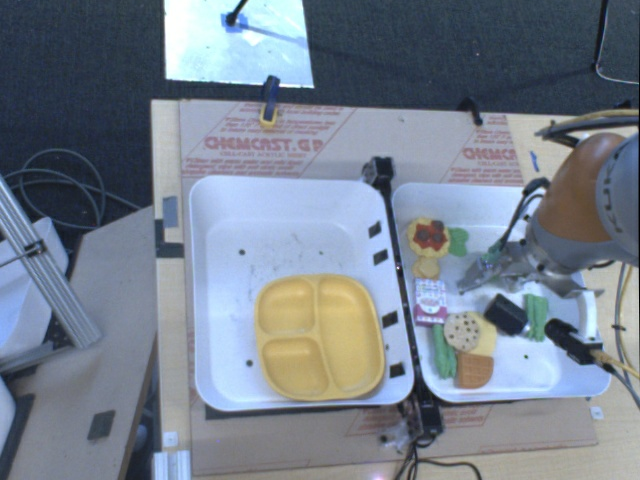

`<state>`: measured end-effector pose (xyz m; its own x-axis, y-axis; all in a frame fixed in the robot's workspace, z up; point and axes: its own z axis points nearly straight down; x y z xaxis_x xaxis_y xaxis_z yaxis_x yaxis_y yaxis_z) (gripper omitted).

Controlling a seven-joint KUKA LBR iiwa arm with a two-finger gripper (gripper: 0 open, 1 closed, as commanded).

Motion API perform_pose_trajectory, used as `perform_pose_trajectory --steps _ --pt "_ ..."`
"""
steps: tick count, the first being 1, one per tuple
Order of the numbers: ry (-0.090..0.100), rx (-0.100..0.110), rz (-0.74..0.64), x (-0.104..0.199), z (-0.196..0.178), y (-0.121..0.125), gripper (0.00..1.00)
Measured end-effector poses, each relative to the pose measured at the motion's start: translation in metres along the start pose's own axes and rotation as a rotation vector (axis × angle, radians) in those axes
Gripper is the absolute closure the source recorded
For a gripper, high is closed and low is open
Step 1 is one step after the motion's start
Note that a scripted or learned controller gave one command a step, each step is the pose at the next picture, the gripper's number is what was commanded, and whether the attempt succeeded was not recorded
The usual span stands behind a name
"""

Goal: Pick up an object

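- Where the fingers (478, 276) reach into the right bin (500, 200), they show as a small metallic tip low over the white floor, but whether they are spread or closed cannot be told; nothing can be seen between them.
- Just left of that tip lies a round yellow toy with a red topping (430, 235), flat and pizza-like, with a small green piece (458, 240) touching its right side and a pale yellow disc (428, 266) just below it.
- Below those sits a small flat white and red packet (430, 301), near the bin's left wall.
- Toward the near edge cluster a speckled round cookie (462, 331), a tan bread-like slab (474, 370) and a long green piece (443, 351), touching one another.
- A green ridged object (537, 316) lies beside the black blocks of the arm's wrist hardware.
- The arm (590, 203) comes in from the right, its orange band rounded and glossy above the grey wrist, angled down and leftward into the bin.
- The left bin (290, 203) holds a yellow plastic plate (320, 335) with three compartments and rounded corners.
- Both bins are shallow, smooth white, and rest on a brown printed cardboard sheet (300, 138) on the counter (165, 148).
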<state>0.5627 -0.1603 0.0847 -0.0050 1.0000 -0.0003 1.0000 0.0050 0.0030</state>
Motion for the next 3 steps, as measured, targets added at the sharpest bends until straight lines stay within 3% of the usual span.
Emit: perform_pose_trajectory --steps 1,2,3 --pt "0.001 0.004 0.006 -0.006 0.000 -0.046 0.00" --pt "-0.001 -0.002 0.003 -0.006 -0.011 -0.043 1.00" --pt "0.001 0.001 0.003 0.062 -0.002 -0.020 1.00"
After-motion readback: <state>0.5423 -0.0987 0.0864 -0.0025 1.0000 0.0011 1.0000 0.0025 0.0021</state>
